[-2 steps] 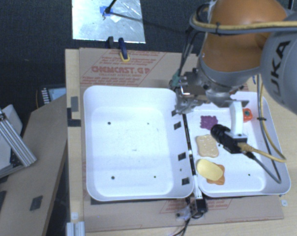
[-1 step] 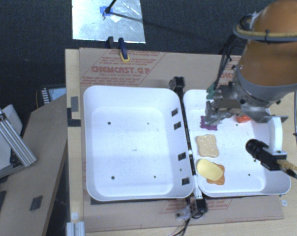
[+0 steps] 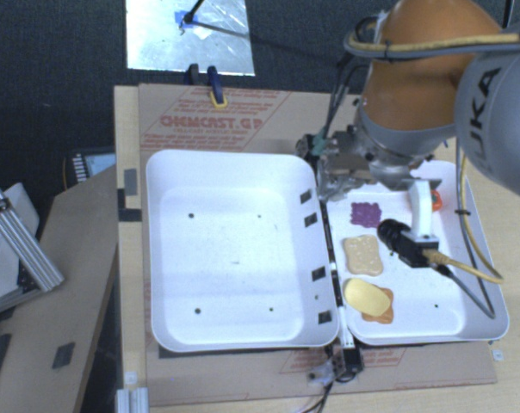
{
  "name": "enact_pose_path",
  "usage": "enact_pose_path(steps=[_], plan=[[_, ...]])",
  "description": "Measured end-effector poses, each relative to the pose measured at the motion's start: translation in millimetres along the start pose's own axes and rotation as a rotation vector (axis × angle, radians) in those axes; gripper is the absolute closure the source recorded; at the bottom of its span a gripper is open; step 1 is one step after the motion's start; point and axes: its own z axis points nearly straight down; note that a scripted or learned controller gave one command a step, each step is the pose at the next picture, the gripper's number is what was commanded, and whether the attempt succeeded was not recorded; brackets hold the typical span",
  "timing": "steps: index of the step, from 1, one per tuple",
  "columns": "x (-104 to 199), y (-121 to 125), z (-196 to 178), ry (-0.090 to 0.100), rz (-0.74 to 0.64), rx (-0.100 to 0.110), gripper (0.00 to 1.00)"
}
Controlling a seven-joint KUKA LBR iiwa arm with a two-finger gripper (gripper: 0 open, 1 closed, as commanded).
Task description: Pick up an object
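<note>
gripper (image 3: 350, 172) sits low at the right bin's (image 3: 475, 317) back corner, can't tell its state; purple piece (image 3: 366, 213) just beside it; cracker (image 3: 363, 255) and yellow thing (image 3: 368, 298) further toward the front

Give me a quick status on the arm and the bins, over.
Pincer low over the right bin's far left corner, grip unclear. Purple piece, tan cracker, yellow piece loose in that bin. Arm body hides the bin's far end.
</note>
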Motion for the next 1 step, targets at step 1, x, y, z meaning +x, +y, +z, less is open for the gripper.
enact_pose_path(steps=[1], plan=[[-19.3,-51.9,-105.2,0.003,0.003,-0.015,1.0]])
